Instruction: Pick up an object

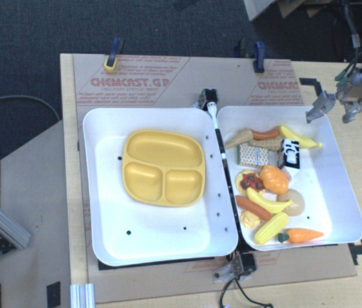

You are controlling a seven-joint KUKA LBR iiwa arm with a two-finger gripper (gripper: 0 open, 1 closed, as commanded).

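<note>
Red print reading "CHEMCAST GP" runs along the upper part of the brown board (168, 76) under the bins.

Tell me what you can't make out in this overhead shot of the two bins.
- Gripper: sits at the camera view's right edge above the right bin; fingers too small and blurred to judge.
- Arm: cut off by the right edge.
- Toy food pile: items overlap, so the lower ones are partly hidden.
- Black-and-white item: markings too small to read.
- Yellow divided plate: fully clear.
</note>
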